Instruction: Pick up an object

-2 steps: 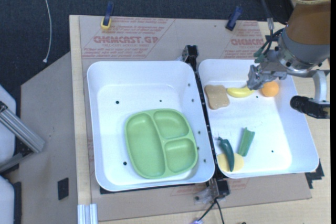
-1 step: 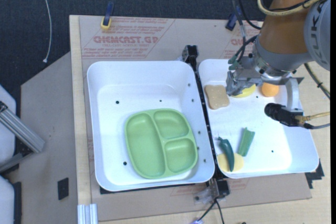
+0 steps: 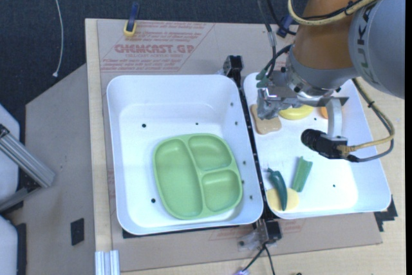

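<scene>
My gripper hangs low over the far left corner of the right bin. Directly beneath it lies a tan, flat object, partly covered by the gripper. A yellow object and an orange one lie just right of it, half hidden under the wrist. Nearer the front lie a green stick, a dark teal piece and a pale yellow piece under it.
The left bin holds a green divided plate. The wall between the two bins runs just left of the gripper. The grey and orange arm covers the back of the right bin.
</scene>
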You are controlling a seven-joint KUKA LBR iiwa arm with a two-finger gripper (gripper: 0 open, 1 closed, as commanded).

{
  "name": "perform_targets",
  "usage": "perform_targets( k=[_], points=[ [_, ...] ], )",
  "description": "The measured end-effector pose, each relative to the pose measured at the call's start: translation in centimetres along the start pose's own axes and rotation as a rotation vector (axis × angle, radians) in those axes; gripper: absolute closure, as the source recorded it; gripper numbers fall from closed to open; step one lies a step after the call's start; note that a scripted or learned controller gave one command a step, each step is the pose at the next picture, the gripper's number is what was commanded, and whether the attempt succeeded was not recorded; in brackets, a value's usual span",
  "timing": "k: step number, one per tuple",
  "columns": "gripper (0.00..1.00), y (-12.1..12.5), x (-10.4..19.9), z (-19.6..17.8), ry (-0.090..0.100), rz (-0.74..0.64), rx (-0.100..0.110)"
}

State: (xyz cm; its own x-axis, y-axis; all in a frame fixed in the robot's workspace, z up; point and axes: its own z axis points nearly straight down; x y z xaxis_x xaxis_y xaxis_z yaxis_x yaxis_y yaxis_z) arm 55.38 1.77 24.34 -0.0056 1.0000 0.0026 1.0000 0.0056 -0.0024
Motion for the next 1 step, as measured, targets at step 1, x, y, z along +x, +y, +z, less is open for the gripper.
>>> perform_targets(
  k=[1],
  points=[
    [1.0,-1.05,4.91,0.64,0.0,0.0,0.001]
  ],
)
